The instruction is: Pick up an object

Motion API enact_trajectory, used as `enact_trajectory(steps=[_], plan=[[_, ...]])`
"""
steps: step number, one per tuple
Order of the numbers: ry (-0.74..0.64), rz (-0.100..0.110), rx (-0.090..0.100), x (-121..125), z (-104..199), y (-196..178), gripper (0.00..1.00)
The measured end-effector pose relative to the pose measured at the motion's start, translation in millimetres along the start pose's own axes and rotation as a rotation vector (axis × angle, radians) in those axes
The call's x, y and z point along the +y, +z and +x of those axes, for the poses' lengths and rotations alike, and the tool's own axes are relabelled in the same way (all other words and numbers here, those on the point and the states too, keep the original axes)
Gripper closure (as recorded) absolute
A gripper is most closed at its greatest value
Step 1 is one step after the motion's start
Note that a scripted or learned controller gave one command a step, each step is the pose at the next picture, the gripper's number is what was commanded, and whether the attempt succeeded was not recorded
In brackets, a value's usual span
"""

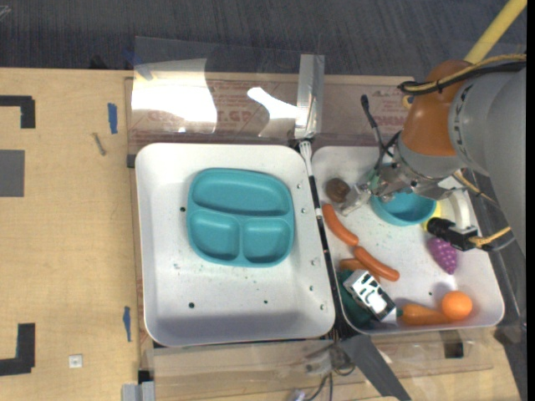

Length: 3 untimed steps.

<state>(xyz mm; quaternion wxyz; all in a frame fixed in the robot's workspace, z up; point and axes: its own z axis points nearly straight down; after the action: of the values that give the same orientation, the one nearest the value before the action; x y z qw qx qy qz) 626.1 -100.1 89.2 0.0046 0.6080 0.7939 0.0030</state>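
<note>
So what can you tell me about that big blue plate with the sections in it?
The teal plastic divided plate is a rounded rectangle with three hollows: one long compartment across the far side and two smaller ones side by side nearer the camera. It looks smooth, slightly glossy, and nothing lies in it. It sits flat, roughly in the middle of the left shallow white bin, resting on the bin's floor. Nothing else touches it.

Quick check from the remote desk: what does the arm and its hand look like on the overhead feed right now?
The arm is a thick, rounded grey body with an orange band above the wrist. Thin black cables loop around the wrist, and one trails along the arm's lower side. The hand is a small metallic grey unit ending in slim silver fingers, set over the right bin.
</note>
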Motion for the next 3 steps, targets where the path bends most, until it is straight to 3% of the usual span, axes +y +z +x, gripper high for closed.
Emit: enact_trajectory(steps=[1, 2, 3], plan=[[0.018, 0.007, 0.001, -36.5, -26.5, -29.0, 0.00], [0.019, 0.006, 0.004, -39.5, -41.1, 0.5, 0.00], [0.184, 0.004, -0.003, -25.3, -18.8, 0.3, 0.00]])
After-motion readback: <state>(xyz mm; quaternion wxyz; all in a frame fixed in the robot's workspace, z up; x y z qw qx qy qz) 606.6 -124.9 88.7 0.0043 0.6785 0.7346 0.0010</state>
